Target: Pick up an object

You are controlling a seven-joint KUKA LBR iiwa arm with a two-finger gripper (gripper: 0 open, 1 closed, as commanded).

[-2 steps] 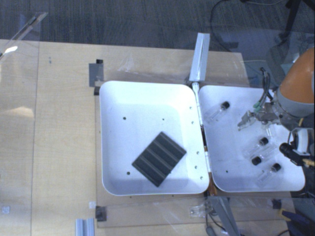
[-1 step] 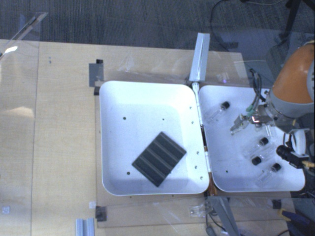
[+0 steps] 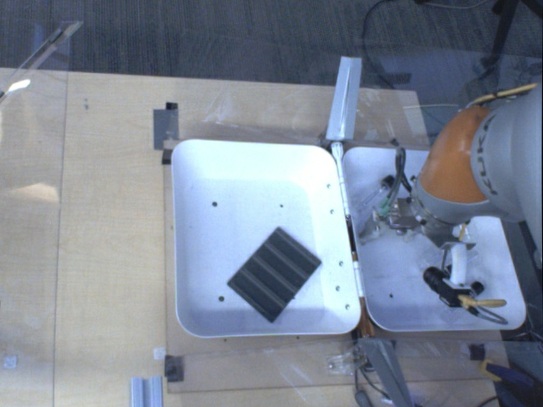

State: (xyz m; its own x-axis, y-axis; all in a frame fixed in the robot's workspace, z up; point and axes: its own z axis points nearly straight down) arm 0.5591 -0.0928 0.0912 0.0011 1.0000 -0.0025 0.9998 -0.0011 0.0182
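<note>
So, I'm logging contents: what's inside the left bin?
The left bin holds one dark ribbed rectangular pad, lying flat and turned diagonally, near its front. Whatever lies beneath the pad is covered.

No readable text, label, brand or number anywhere on bench, bins or arm.

Single fixed camera above the bench (image 3: 102, 227), looking down at a slant, both white bins (image 3: 191, 227) in frame

wooden bench (image 3: 102, 227); two white bins (image 3: 195, 227) side by side; metal bar (image 3: 344, 100) behind.
</note>
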